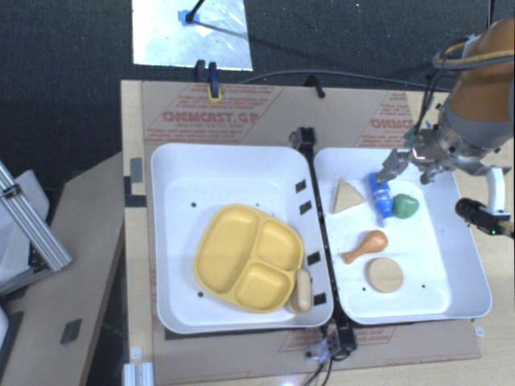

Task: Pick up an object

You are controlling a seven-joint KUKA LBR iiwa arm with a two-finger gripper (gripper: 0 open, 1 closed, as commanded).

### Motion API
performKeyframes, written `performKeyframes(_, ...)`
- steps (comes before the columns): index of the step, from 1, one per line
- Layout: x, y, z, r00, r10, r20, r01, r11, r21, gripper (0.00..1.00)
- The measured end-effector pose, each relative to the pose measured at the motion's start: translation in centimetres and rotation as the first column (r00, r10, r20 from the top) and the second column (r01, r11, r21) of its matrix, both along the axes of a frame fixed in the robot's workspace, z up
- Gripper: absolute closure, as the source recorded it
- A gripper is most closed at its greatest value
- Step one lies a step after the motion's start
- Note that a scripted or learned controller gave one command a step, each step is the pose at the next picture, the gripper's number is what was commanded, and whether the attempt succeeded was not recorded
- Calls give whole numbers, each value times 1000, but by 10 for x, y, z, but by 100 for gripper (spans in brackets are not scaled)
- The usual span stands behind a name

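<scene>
Now the claw (pixel 400 166) hangs just above the blue bottle (pixel 381 199) in the right bin (pixel 463 296); whether it's clenched, can't tell. Beside the bottle: green ball (pixel 405 206), tan wedge (pixel 348 196). Below it, orange drumstick (pixel 366 246), round biscuit (pixel 385 275).

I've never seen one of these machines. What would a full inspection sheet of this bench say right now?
Surface: wooden bench bearing two shallow white bins, left bin and right bin.
Job's things: in the right bin, tan wedge, blue bottle, green lump, orange drumstick-shaped toy, round tan disc.
Clutter: in the left bin, yellow divided plate with a beige oblong piece at its right edge.
Grippers: gripper above the blue bottle; fingers hard to read.
Cables: black cable along the bench's far edge.
Surroundings: dark carpet, shiny sheet.
</scene>
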State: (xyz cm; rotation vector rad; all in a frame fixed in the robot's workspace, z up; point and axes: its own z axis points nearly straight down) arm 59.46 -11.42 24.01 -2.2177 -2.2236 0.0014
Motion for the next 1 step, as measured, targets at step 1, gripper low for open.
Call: performKeyframes(1, 5, 1, -61, 1000, -1, -2, 1, 1000, 0, 0)
